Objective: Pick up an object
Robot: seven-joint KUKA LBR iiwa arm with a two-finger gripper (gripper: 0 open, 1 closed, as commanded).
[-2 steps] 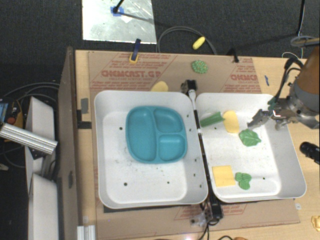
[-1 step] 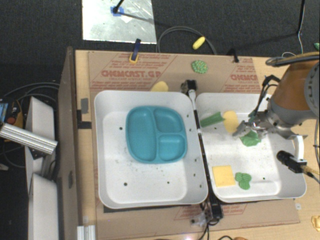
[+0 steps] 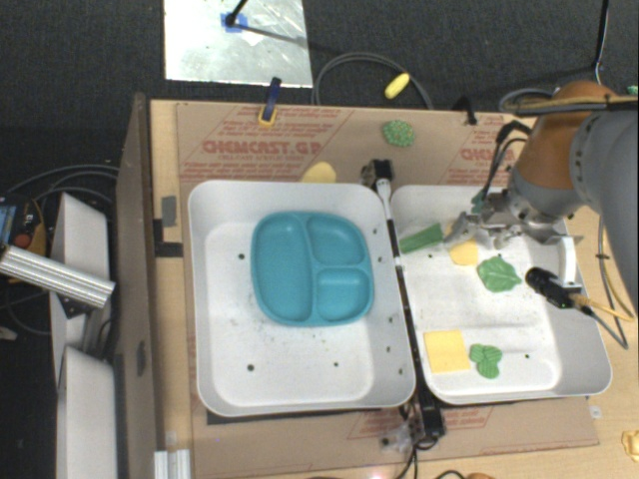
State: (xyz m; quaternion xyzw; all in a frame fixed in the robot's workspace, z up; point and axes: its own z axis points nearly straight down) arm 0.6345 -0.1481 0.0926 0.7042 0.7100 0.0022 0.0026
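Dark carpet point(image 3: 70, 68) all round; a silvery sheet point(image 3: 235, 28) lies on it at 12 o'clock of the scene; below that, a brown desk point(image 3: 250, 148) with red lettering carries two white bins side by side.

Left bin point(image 3: 215, 297): one teal divided plate point(image 3: 312, 267), sitting a little toward 12 o'clock of the bin's middle.

Right bin point(image 3: 529, 337): five loose pieces;
- green bar point(image 3: 420, 238) at 10 o'clock, slanted, close to the wall shared with the left bin;
- yellow disc point(image 3: 464, 255) toward 11 o'clock, just beside the bar's right end;
- green leaf point(image 3: 497, 273) near the middle, just at 4 o'clock of the disc;
- yellow square point(image 3: 446, 350) at 7 o'clock, flat;
- small green leaf point(image 3: 486, 360) touching or nearly touching the square's right edge.

The grey arm point(image 3: 599, 163) comes in from 3 o'clock, its orange band above the wrist; the gripper point(image 3: 486, 225) is low over the right bin at 12 o'clock, just above the yellow disc and the green leaf; contact with either cannot be made out; whether it is released or clenched cannot be told; nothing is seen held in it.

On the bare desk past the bins: a green knobbly ball point(image 3: 398, 133) at 12 o'clock; a yellow lump point(image 3: 319, 173) against the left bin's far rim.
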